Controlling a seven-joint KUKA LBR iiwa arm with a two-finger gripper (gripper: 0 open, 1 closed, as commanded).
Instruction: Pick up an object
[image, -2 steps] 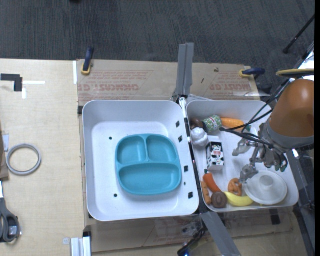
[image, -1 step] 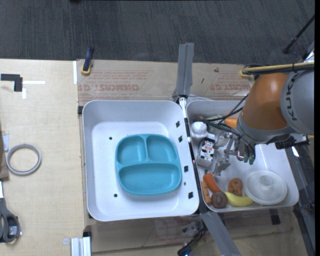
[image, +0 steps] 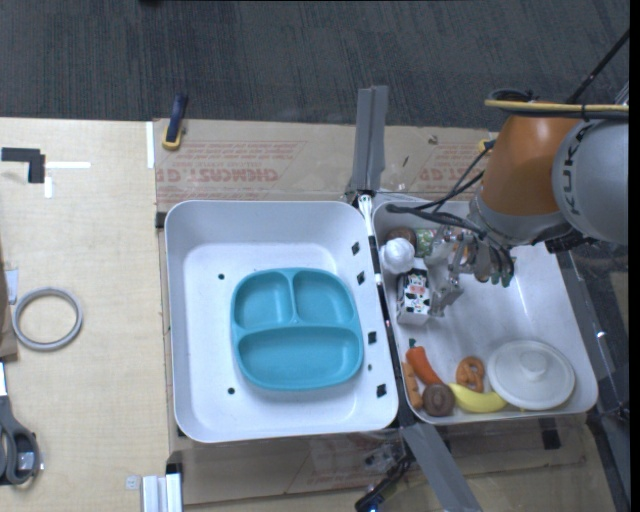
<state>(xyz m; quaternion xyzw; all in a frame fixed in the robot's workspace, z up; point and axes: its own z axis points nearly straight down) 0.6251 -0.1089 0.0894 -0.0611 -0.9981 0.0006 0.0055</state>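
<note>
White milk carton (image: 414, 297) | just left of hand (image: 447, 290) | hand grip: cannot tell

One fixed camera above the bench, looking down at a slant.

It stands far enough back to take in both white bins, the left bin (image: 190, 330) and the right bin (image: 575, 330), with bare bench top (image: 80, 240) to the left and dark floor (image: 250, 50) along the top. The arm (image: 545, 170) enters from the right.
</note>
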